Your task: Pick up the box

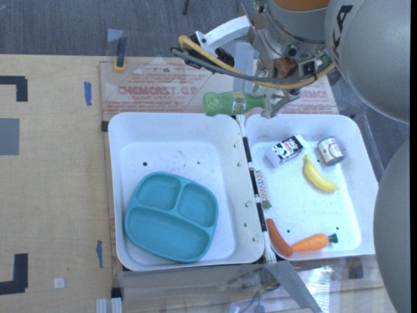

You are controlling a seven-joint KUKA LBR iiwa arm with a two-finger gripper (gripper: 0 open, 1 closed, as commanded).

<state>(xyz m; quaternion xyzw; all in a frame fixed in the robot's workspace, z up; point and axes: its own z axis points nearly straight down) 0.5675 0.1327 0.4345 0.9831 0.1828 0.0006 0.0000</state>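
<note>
While the gripper (251, 103) holds a green bottle (225, 104), the black-and-white box (287, 150) lies tilted.

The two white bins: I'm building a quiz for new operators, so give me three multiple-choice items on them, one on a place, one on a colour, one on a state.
1. Where does the box lie?
A. Left bin
B. Right bin
C. On the bench

2. What colour is the divided tray in the left bin?
A. Teal
B. Red
C. Yellow

3. How does the green bottle lie?
A. Upright in the right bin
B. On the tray
C. On its side behind the bins

Answers: 1 B, it sits in the right bin near the banana. 2 A, the tray is plainly teal. 3 C, it lies flat beyond the bins' far rims.
</note>
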